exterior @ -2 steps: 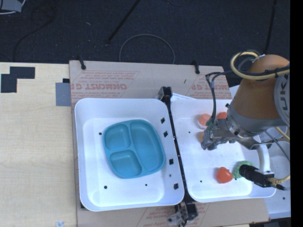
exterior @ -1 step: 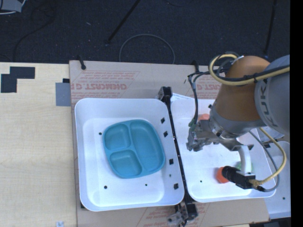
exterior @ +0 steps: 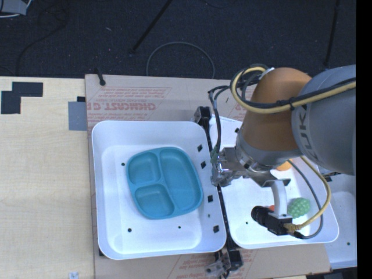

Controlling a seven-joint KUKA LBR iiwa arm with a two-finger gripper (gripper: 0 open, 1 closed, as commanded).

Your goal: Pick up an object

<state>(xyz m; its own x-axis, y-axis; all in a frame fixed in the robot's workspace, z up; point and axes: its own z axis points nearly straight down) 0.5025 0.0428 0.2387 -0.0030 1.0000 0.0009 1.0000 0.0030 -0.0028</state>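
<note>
The state of the gripper (exterior: 223, 173), by the left wall of the right bin (exterior: 241, 225), cannot be told, and the green knobbly ball (exterior: 299, 207) at lower right should be approached squarely from above.

arm (exterior: 331, 118): chunky, rounded grey shell, smooth and kinda glossy
orange band (exterior: 273, 115): big copper-orange dome-ish section right above the wrist
wrist collar (exterior: 261, 154): darker grey ring under the orange
yellow cable (exterior: 256, 70): thin, loops over the orange part and across the grey shell
black cables (exterior: 214, 106): a few skinny ones along the wrist's side
pincer (exterior: 220, 174): small silvery metal bit, I think, mostly hidden
</note>
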